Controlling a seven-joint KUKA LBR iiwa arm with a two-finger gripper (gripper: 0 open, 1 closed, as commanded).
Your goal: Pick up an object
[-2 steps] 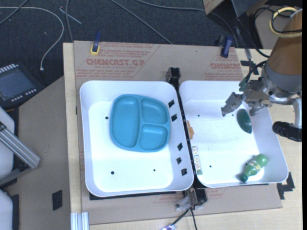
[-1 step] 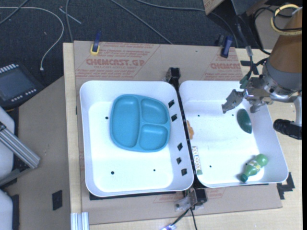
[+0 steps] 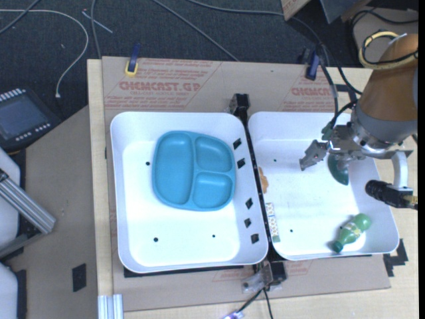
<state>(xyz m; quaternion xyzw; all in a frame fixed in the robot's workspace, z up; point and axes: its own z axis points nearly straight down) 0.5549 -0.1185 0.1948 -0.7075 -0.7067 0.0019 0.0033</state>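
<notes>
Camera view — claw [image 3: 325,157] spread open, gripping nothing, green bottle [image 3: 350,232] well apart, nearer the camera.

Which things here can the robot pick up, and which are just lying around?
For the job:
- end effector, over the right bin
- green bottle, lying in the right bin's near corner
- teal object beside the end effector
- blue divided plate in the left bin

Just lying about:
- cables on the floor
- blue clamps on the board's far edge
</notes>
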